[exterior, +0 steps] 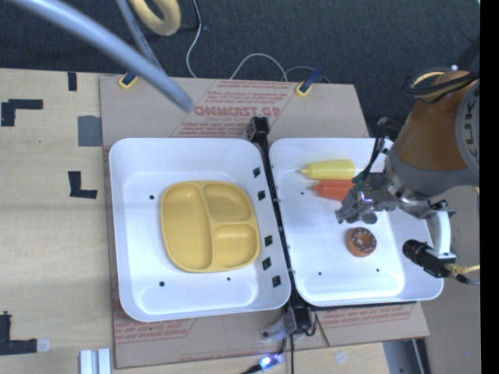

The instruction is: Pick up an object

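Right bin [312,287]: doughnut [361,242], yellow bottle [331,168], orange piece [334,189]. Gripper [357,211] low, just far of doughnut; spread not discernible, nothing seen held. Step: approach. Next: short near-side shift, descent, closure. Left bin [125,209]: yellow tray [209,225].

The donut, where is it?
The donut lies in the right bin, just below the gripper and the orange bottle.

Hand [357,209] fingers indistinct; orange bottle [334,190] partly hidden behind it.
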### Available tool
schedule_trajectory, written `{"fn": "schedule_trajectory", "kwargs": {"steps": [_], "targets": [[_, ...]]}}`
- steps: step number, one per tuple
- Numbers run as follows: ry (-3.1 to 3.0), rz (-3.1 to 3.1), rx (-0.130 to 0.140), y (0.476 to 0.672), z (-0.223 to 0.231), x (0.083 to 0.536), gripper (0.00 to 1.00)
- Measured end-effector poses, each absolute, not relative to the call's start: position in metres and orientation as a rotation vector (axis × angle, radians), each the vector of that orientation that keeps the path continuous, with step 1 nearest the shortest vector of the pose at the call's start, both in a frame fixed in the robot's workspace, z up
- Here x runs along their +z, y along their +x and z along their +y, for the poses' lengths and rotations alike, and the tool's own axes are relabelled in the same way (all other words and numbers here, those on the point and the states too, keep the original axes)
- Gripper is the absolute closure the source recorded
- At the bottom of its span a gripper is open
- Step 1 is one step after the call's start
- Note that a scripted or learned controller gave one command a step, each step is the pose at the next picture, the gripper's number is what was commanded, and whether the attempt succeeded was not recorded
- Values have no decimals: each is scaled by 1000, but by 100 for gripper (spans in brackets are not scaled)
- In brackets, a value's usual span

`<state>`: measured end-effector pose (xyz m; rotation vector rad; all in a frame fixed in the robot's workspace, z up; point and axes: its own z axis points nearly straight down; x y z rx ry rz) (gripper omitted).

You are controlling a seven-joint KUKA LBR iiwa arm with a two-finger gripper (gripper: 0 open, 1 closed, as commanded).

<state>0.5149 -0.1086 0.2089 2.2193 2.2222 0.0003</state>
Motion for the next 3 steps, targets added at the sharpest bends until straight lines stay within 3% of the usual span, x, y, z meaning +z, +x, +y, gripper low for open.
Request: {"fn": "schedule_trajectory", "kwargs": {"steps": [1,3], "targets": [[2220,2223,-1,515,-108,210,100],[2217,2227,0,552,-12,227,100]]}}
